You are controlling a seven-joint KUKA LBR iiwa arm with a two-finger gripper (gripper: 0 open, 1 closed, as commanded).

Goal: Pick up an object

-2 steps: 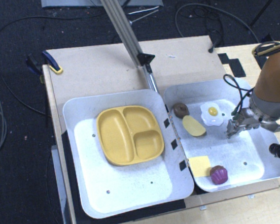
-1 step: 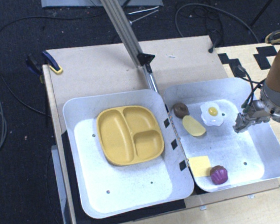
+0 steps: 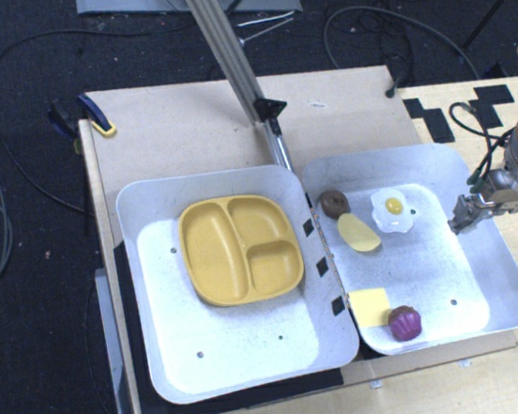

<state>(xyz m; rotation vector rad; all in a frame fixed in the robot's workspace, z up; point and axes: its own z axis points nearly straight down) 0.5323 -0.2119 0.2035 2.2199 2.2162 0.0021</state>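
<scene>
Hovered at the right bin's (image 3: 488,218) right edge: the tool (image 3: 459,218), grip state impossible to tell. Lay in that bin: purple round toy (image 3: 405,322) near its front edge, beside a yellow square block (image 3: 369,307).

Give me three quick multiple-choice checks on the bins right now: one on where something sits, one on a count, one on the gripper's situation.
1. Where does the yellow divided plate lie?
A. left bin
B. right bin
C. on the bench outside the bins

2. How many loose objects lie in the right bin?
A. three
B. five
C. seven

3. Where is the gripper?
A. over the plate
B. at the right bin's right edge, apart from the objects
C. touching the purple item

Answers: 1 A, the plate fills the left bin's upper middle. 2 B: brown ball, fried egg, yellow oval, yellow block, purple item. 3 B, it sits at the rim with bare floor between.
</scene>
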